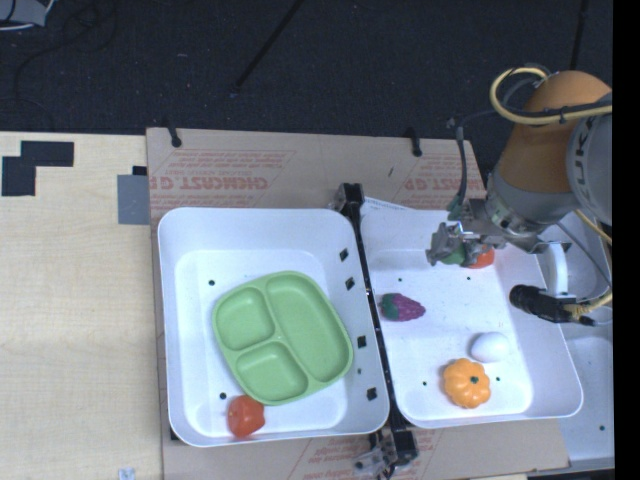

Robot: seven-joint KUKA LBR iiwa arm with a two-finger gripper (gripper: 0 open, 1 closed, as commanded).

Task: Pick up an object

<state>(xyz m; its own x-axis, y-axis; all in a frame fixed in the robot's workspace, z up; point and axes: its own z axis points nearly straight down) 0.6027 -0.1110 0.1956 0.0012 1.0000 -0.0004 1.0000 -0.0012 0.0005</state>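
Observation:
My gripper is low over the far side of the right bin. A small red and orange object with a green bit sits right against its right side, partly hidden by it; I cannot see whether it is gripped. Nearer in the same bin lie a purple fruit with a green leaf, a white egg and an orange pumpkin.
The left bin holds a green divided plate and a red tomato at its near edge. A black divider runs between the bins. A black cable end hangs over the right bin's right side.

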